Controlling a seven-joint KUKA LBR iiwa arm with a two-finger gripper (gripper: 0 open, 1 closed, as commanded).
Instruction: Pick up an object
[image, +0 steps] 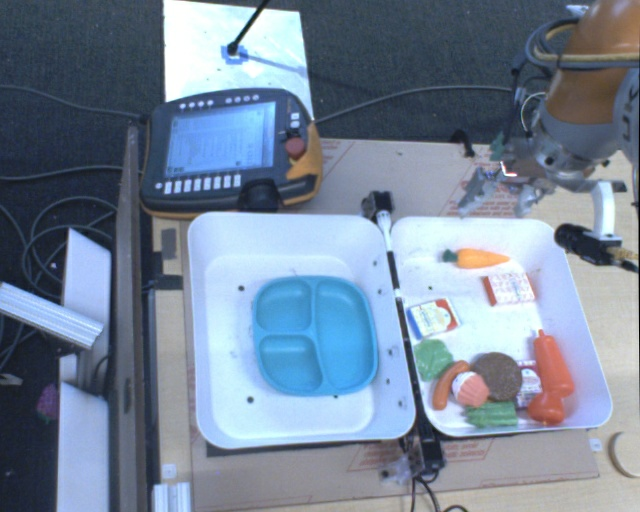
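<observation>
Gripper (503, 192) hangs open and empty above the right bin's (580, 330) far rim; descending here, it could hit the rim, missing the carrot (482, 258)

blue plate (315, 335), orange carrot (480, 258), white bins (220, 260), red bottle (552, 375)

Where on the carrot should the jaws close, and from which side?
Grip the carrot across its thick middle, coming straight down from above. It lies flat and lengthwise left-right in the right bin, clear of neighbours, so jaws set across its narrow width should fit.
</observation>
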